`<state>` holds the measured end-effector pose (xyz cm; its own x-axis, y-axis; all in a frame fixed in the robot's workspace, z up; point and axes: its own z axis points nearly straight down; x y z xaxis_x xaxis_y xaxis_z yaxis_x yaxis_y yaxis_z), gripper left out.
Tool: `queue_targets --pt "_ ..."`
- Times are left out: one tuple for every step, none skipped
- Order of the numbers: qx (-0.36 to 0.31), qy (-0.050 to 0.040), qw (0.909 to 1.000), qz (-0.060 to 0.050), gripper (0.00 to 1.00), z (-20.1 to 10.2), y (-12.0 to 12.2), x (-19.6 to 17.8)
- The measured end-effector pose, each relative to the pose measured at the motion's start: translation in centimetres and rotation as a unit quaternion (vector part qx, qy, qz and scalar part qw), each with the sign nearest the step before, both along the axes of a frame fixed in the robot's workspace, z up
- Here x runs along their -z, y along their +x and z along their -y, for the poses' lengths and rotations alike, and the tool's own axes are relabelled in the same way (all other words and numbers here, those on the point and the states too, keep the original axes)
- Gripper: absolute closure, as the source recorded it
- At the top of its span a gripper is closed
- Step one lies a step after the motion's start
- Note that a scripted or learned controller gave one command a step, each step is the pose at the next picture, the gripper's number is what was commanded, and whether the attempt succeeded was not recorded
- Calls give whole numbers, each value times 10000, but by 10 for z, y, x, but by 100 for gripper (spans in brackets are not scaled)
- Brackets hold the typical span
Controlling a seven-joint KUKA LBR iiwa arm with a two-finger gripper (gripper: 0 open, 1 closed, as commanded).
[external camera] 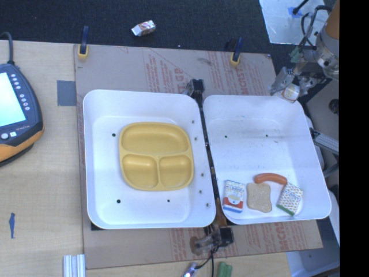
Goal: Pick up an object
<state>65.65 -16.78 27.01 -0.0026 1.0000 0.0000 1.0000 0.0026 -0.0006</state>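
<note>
Gripper [290, 89] hangs just outside the far right corner of the right bin [259, 126], above the bench rather than over the bin floor. Whether it is apart or together cannot be told from here; nothing is seen in it. The arm [328, 33] leads away from it toward the upper right.

Right bin contents, all along its near edge: a small blue-and-white carton [233, 196] at the near left corner, a slice of bread [259, 197] just beside it, a hot dog sausage [270, 178] touching the bread's far side, a green-and-white packet [290, 199] just right of the bread. All lie well apart from the gripper.

Left of the right bin, touching it, the left bin [104, 154] holds a yellow divided tray [155, 155] near its middle. Further left of that, a teach pendant [17, 111] rests on the bench.
</note>
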Motion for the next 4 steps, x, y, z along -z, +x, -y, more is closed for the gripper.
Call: queue_targets --pt "2 -4 10000 7 100 4 0 -5" --pt "-4 -5 10000 -19 100 14 -34 20" --pt "-3 2 10000 -5 100 9 0 18" --pt "10 5 10000 -11 100 8 -33 -16"
